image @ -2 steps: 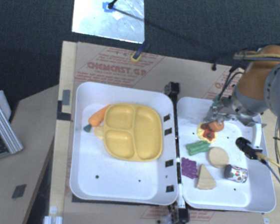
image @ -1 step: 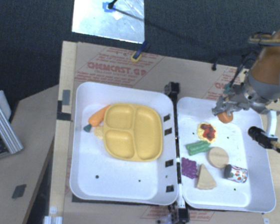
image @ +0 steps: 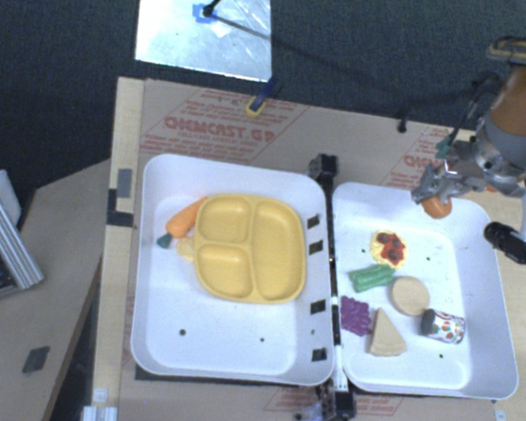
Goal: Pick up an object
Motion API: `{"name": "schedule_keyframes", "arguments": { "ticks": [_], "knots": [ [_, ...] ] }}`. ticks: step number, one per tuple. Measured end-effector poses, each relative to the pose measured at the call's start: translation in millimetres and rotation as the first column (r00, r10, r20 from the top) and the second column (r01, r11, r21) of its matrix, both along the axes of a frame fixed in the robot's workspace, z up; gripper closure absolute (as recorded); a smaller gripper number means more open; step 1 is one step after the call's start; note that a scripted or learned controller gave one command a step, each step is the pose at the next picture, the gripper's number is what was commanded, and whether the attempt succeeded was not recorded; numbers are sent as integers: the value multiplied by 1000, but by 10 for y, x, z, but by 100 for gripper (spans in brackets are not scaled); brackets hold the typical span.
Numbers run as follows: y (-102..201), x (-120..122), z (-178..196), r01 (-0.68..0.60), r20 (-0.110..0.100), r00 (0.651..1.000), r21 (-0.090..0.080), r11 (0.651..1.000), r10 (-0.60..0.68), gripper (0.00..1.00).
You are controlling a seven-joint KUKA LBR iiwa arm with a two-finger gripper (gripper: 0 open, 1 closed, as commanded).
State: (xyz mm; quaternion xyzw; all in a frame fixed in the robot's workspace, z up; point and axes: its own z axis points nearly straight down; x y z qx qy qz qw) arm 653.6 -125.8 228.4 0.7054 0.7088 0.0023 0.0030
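Observation:
My gripper [image: 436, 191] hangs over the far edge of the right bin [image: 493, 307], at its back left part. A small round orange object [image: 437, 209] sits between the fingertips, and the gripper is shut on it. Lower in the same bin lie a yellow piece with red topping [image: 389, 248], a green piece [image: 369, 277], a tan disc [image: 410, 295], purple grapes [image: 357, 316], a tan wedge [image: 386, 335] and a small can [image: 443, 325] on its side.
The left bin [image: 151, 324] holds a yellow divided plate [image: 243, 247] with a carrot [image: 183, 217] by its left rim. Black clips run along the seam between the bins [image: 331, 260]. A black fitting [image: 510, 241] juts over the right bin's far right rim.

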Motion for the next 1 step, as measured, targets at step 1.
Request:
{"name": "schedule_keyframes", "arguments": {
  "ticks": [1],
  "knots": [
    [403,-135,-9,-3,-6,1000,2,1000,3,100]
  ]
}}
